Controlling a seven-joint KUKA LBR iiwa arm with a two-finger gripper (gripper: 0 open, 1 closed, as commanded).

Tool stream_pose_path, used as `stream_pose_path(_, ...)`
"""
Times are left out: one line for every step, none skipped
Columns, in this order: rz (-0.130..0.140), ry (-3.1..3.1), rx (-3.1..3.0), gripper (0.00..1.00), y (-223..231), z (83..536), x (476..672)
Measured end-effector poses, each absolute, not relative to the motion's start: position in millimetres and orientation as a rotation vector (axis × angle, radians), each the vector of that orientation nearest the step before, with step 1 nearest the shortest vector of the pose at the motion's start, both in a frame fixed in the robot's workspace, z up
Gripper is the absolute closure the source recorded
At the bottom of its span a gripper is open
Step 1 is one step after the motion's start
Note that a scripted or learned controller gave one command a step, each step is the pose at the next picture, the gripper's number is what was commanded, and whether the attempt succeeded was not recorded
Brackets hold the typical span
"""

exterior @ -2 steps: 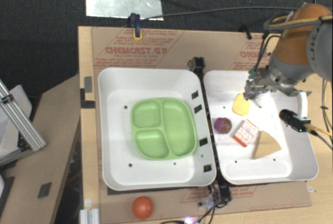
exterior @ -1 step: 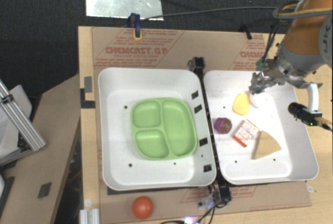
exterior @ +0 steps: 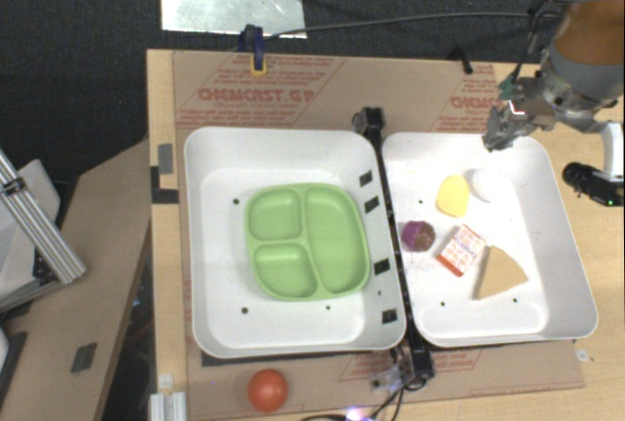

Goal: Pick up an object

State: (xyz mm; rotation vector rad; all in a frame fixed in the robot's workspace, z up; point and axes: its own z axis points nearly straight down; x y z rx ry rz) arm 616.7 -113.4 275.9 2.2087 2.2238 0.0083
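Camera view, from above and at a slant, took in both bins, and I'll place everything against the right bin (exterior: 562, 214), since that was where the loose things lay. On its floor sat a yellow piece (exterior: 452, 195) toward the back, a pale white round thing (exterior: 483, 183) touching it on the far side, a purple ball (exterior: 419, 235) close to the wall shared with the left bin (exterior: 210, 214), a small red and white packet (exterior: 462, 250) near the middle, and a tan wedge (exterior: 500, 273) just beside the packet toward the front. The gripper (exterior: 498, 131) hung at the back rim of the right bin, above its far corner, and it was too small and dark for me to tell how it stood or whether anything was in it; nothing visible hung beneath it. Every object looked to be resting on the bin floor, so I judged the pick not yet made: choosing a thing, coming down on it, closing and lifting were all left. Beyond the right bin's shared wall, a green divided tray (exterior: 307, 241) lay in the left bin, and an orange ball (exterior: 268, 389) sat on the bench in front of that bin
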Motion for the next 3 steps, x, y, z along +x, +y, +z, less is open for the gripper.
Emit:
stream_pose_path(0.003, 2.23, 2.212, 1.0, -65.8, 278.9, 602.4)
stream_pose_path(0.003, 2.231, 2.211, 1.0, -17.8, 278.0, 594.2)
stream_pose_path(0.002, 2.233, 2.212, 1.0, 34.8, 257.3, 580.1)
